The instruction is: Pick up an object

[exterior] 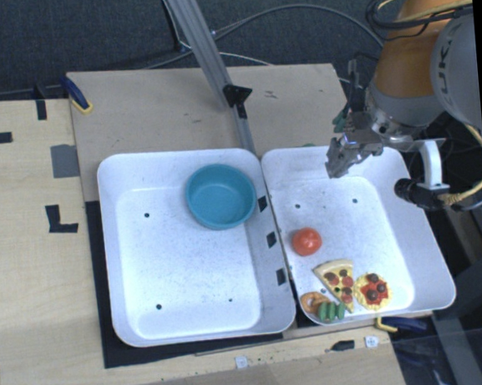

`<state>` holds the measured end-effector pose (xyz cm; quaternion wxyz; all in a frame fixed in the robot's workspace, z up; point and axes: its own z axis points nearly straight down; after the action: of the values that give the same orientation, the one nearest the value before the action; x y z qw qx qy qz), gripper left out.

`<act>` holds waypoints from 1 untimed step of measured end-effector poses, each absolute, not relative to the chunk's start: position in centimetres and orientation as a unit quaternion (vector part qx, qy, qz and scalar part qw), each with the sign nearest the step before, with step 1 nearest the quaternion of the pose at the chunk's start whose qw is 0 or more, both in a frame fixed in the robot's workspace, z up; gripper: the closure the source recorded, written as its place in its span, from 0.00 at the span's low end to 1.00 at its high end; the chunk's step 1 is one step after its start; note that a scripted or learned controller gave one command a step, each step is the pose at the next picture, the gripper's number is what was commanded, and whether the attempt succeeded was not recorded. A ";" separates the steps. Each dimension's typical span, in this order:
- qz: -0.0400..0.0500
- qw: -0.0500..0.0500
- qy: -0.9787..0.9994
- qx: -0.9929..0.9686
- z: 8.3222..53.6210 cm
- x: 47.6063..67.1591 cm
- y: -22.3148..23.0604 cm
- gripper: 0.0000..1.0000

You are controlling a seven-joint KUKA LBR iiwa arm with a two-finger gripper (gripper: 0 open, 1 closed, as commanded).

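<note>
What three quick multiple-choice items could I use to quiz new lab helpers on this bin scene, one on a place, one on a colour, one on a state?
1. Where does the blue bowl lie?
A. left bin
B. right bin
C. on the bench outside the bins

2. What colour is the small ball?
A. green
B. red
C. blue

3. How does the bowl stand?
A. upside down
B. on its side
C. upright, opening up

Answers:
1 A, it rests at the far side of the left bin.
2 B, it is red, alone in the middle of the right bin.
3 C, its hollow inside faces the camera.
</note>
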<state>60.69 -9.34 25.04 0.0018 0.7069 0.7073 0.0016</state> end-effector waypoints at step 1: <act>0.000 0.000 0.709 0.705 25.5 61.3 -4.3 1.00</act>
<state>61.33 -4.29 25.49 -0.0004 0.7055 0.7088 0.0004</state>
